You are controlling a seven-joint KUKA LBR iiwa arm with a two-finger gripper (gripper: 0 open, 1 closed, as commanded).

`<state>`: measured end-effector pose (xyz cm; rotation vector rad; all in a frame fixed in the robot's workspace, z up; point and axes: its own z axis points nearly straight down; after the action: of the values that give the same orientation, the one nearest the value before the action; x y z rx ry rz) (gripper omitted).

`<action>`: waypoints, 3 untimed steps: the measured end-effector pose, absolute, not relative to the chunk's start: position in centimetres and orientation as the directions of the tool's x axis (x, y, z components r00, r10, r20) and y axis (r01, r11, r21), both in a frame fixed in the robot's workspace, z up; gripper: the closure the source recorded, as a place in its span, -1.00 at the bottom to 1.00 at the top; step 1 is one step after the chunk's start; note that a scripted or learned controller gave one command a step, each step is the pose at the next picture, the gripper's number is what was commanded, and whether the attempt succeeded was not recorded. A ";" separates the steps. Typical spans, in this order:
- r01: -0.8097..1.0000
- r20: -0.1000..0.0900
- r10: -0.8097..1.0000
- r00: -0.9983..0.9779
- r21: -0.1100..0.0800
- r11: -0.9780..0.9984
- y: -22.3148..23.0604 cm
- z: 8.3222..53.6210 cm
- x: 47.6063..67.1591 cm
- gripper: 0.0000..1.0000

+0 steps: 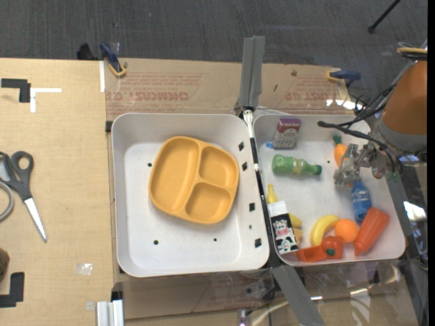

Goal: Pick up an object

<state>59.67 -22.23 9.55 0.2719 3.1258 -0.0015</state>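
Observation:
My gripper (346, 170) hangs over the right side of the right bin (309, 190), reaching in from the right. Just above it lies a small orange piece (338, 151), and a blue bottle (360, 202) lies just below it. A green bottle (295, 165) lies on its side to the gripper's left. Along the bin's front are a banana (322, 227), an orange fruit (346, 230), an orange carrot-shaped toy (370, 230) and a red piece (319, 251). I see nothing held in the gripper.
A purple and white carton (287, 132) stands at the right bin's back, and a cow-print carton (284, 229) stands by its left wall. The left bin (129, 202) holds a yellow divided plate (194, 180). Scissors (24, 190) lie on the bench at far left.

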 end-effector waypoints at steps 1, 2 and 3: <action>0.172 -0.004 0.172 -0.985 0.000 0.985 -22.2 9.5 59.7 -1.00; 0.172 -0.010 0.172 -0.985 -0.001 0.985 -22.2 10.6 59.8 1.00; 0.498 -0.005 0.498 -0.867 0.001 0.867 -22.1 9.7 61.7 1.00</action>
<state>61.66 -22.15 9.73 0.8076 3.0304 -0.0011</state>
